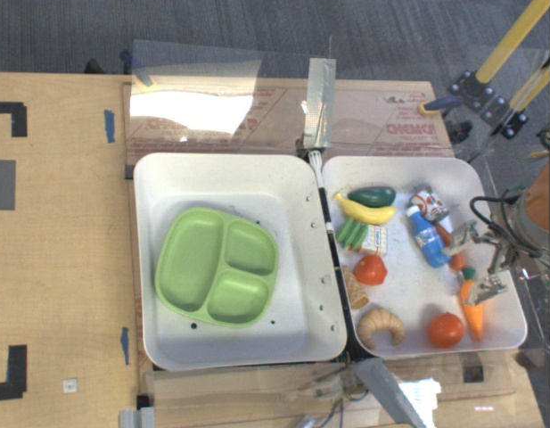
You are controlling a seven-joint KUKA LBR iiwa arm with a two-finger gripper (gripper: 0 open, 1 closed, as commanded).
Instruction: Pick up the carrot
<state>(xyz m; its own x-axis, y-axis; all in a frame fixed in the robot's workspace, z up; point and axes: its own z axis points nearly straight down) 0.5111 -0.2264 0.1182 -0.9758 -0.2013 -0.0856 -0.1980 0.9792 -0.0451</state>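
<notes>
Our two-finger metal gripper (490, 285) hovers low at the right bin's far edge, its tips at the leafy top of the small orange toy carrot (473, 316); we cannot tell how wide it stands or whether it holds anything. Just beyond the carrot lies a round red tomato (446, 329), and above the pincer a blue plastic bottle (428, 242). We judge the tapered carrot could slip, or the tomato get nudged.
</notes>
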